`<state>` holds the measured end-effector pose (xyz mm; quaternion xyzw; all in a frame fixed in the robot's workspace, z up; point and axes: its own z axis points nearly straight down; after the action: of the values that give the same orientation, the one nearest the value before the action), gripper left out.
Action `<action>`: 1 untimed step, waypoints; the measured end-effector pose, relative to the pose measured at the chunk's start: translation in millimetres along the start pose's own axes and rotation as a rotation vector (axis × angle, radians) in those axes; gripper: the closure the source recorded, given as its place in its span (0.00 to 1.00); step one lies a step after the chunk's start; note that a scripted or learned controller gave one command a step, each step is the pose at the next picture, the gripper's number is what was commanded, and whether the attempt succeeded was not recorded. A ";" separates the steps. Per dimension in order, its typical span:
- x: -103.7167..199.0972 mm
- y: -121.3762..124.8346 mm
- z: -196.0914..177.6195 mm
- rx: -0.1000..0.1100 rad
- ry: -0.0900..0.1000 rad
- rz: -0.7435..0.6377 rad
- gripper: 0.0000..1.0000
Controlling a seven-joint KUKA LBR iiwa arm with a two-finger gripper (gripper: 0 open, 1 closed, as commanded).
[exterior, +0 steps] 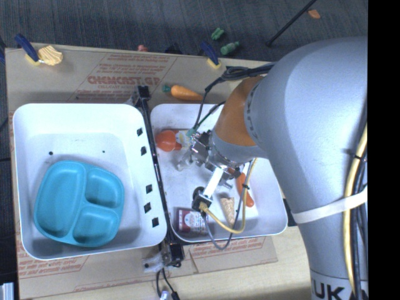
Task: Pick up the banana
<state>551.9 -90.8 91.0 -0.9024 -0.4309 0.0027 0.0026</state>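
Pale, stubby banana (228, 210), hard to make out, in right bin (267, 199)

Arm (300, 124) covers the right part of the right bin (164, 114); contents beneath it not visible. Gripper (187, 152) region cluttered and blurred; finger state indeterminate. No banana identifiable among the exposed items. Orange object (248, 195) at the arm's edge partly hidden; identity unclear. Dark red packet (189, 220) label too small to read. Arm base cut off at bottom edge.
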 end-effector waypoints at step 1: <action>-1.2 -90.4 -100.1 -0.002 0.002 -0.062 0.00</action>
<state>481.6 -35.1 191.8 -0.8885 -0.4588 0.0013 0.0024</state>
